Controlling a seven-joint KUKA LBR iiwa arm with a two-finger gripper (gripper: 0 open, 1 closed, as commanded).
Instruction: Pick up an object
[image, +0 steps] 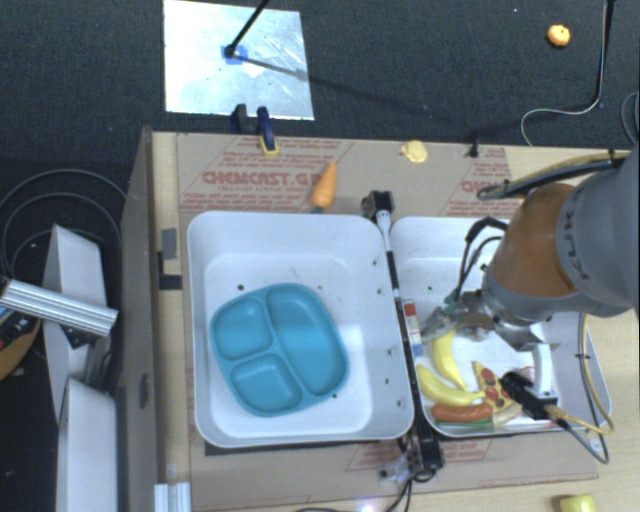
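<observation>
Two bins (215, 300); one tray (278, 347); two bananas (447, 358).

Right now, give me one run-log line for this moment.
arm: over right white bin | under it: yellow plastic banana | left bin: blue divided plastic tray

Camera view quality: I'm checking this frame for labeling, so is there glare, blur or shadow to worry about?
Camera view: glare on the foil sheet past the bench; soft overall focus, so the small toys near the bananas blur together; the arm shades the right bin; the blue tray is evenly lit.
</observation>
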